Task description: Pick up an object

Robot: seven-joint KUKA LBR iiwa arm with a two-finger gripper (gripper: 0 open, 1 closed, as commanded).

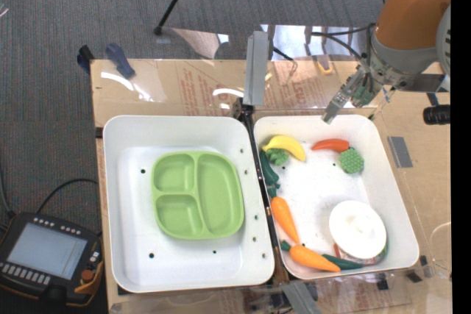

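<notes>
Claw (340,104) hangs above right bin's (390,158) far rim.

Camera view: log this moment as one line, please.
gripper: above right bin's far rim, holding nothing | right bin: banana, carrots, white plate | left bin: green tray

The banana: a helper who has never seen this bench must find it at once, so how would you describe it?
Look in the right-hand white bin, not the one holding the green divided plate. Go to its far left corner, beside the wall between the bins. The banana is the only yellow, curved piece there, lying just above a small green broccoli, unlike the orange carrots nearer the front.
</notes>
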